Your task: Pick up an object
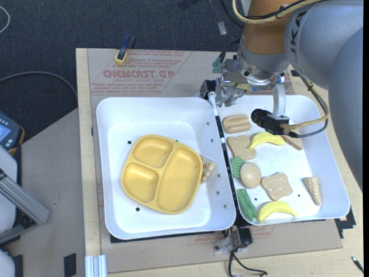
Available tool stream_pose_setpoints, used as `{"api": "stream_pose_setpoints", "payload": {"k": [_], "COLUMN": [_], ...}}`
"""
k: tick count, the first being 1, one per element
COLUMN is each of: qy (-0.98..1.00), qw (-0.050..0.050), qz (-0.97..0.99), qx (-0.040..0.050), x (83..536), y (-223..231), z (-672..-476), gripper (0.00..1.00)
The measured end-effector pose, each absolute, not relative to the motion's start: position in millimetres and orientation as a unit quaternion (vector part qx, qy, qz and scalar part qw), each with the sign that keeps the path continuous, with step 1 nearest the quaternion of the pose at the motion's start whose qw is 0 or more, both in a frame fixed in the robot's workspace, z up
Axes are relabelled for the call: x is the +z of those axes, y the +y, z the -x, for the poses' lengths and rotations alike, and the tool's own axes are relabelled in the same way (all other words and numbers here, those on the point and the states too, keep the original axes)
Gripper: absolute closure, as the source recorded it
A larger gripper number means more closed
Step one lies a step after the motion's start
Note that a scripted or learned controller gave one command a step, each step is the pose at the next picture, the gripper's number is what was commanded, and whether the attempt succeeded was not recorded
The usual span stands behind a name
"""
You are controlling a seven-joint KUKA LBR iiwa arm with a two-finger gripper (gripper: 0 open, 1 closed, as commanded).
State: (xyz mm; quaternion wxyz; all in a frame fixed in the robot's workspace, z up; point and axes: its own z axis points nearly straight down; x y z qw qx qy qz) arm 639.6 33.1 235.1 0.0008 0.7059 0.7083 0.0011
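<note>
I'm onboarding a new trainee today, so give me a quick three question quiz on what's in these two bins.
1. True or false: the yellow divided plate lies in the left bin.
2. How many toy bananas are in the right bin?
3. Which lies nearest the arm's gripper? A) the bread roll B) the cone C) the green pod

Key: 1 true. 2 two: one near the middle, one at the front edge. 3 A.
</note>
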Motion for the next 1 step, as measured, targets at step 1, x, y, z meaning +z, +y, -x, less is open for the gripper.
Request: {"api": "stream_pose_setpoints", "payload": {"k": [1], "qy": [0.707], "qw": [-0.001], "qz": [-0.707], "qx": [-0.0010], "x": [229.9], "y": [22.9], "z": [-630.8], "gripper": [1.00]}}
